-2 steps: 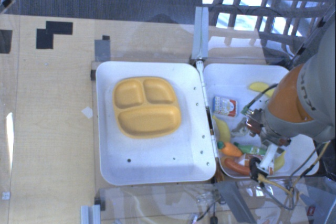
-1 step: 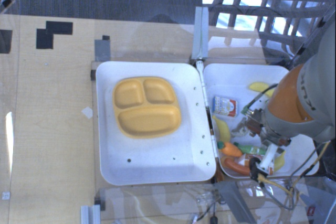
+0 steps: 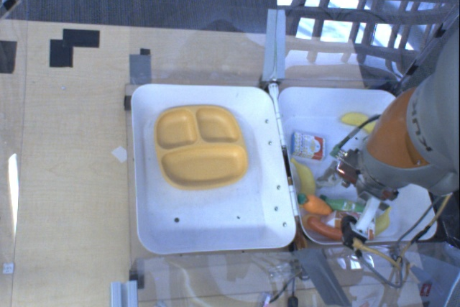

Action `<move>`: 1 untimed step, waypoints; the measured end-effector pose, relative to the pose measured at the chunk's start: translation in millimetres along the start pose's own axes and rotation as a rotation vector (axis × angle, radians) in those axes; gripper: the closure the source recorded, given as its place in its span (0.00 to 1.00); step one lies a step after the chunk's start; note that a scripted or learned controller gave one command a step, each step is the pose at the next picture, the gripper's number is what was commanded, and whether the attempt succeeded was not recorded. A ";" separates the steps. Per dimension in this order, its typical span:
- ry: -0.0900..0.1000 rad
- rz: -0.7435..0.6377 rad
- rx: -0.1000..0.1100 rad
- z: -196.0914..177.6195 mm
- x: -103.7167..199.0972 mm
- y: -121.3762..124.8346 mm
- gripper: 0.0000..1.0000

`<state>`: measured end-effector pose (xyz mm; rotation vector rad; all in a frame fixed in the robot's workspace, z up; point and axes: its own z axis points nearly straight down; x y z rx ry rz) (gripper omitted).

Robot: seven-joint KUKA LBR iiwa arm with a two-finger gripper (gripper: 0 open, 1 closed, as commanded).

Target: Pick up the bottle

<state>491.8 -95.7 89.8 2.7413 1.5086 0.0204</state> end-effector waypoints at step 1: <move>0.000 0.000 0.000 0.0 0.0 0.0 0.00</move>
